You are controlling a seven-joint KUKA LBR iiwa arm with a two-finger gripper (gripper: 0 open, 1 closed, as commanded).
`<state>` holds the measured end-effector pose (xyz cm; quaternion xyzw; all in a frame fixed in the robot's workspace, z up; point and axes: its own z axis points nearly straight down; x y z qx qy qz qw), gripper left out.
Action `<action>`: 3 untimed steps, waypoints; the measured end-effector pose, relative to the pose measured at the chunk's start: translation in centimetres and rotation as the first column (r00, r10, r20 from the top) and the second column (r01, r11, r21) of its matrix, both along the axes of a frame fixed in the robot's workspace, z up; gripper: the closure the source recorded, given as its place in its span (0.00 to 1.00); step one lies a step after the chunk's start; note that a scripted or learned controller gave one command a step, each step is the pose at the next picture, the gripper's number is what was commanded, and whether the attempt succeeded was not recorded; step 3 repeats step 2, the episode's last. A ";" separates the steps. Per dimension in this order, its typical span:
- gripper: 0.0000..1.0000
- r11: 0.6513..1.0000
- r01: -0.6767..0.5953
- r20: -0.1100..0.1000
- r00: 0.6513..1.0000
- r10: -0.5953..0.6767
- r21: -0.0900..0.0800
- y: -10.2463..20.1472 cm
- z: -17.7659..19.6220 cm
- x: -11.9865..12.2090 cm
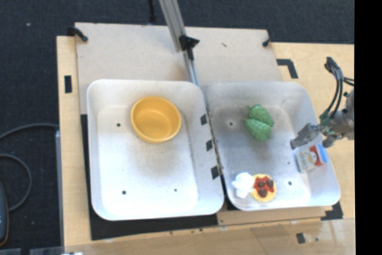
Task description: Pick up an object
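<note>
While my gripper (311,139) reaches in over the right rim of the right bin (286,95), I see it as a dark grey metal shape with cables looping above it, and I cannot tell its state from this slanted view. Just below it, touching or nearly so, lies a small flat packet (311,158), white with red and blue print, resting on the bin floor near the right wall. I cannot tell whether anything sits between my fingers.

Further into the same bin, toward its middle, rests a green lumpy object (259,122), bumpy like a cluster of soft knobs, well apart from the packet. At the bin's near edge sit a small white crumpled piece (242,184) and, touching it, a round yellow item with red and dark spots (264,187).

Both bins are shallow white plastic with rounded corners and a faint grey speckling on their floors. The left bin (107,188) holds a smooth round yellow-orange bowl (156,119), upright, in its upper half. Between the bins, a ribbed metal rail (169,3) slants away across the pale wooden surface (65,236).
</note>
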<state>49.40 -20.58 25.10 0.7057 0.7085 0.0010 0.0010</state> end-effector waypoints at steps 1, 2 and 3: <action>0.00 1.000 0.001 0.000 1.000 -0.001 0.000 0.0 0.0 0.0; 0.00 1.000 0.004 -0.002 1.000 -0.004 -0.002 0.3 -4.2 -0.2; 0.00 1.000 0.004 -0.002 1.000 -0.004 -0.002 0.3 -4.2 -0.2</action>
